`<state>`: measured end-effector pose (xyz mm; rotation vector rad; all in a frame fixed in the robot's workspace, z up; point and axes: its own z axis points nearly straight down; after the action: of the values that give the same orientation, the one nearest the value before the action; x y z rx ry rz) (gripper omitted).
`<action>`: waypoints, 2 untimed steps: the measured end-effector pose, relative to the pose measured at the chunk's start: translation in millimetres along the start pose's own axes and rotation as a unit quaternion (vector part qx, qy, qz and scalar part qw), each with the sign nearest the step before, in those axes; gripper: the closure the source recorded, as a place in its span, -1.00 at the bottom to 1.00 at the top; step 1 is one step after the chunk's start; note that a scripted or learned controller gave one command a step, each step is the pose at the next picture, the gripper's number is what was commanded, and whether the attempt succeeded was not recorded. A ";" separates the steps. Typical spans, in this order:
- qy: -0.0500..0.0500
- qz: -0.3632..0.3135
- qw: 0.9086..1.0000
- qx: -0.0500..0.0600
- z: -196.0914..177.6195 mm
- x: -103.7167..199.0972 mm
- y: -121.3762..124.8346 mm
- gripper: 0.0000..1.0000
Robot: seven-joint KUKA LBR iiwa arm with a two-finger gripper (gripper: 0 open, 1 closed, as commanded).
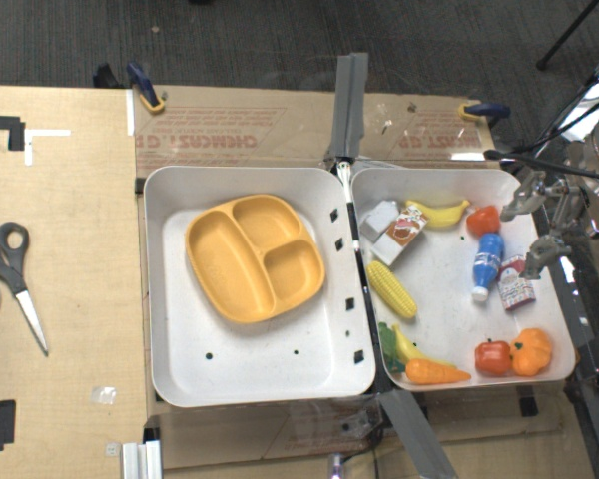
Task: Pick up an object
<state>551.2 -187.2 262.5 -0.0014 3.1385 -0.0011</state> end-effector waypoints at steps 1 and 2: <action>0.000 -0.013 1.000 0.000 149.0 -43.4 -33.7 -1.00; -0.001 -0.002 1.000 0.000 168.5 -36.5 -33.3 -1.00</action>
<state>588.2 -220.5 94.1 -0.0089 3.1363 -0.0022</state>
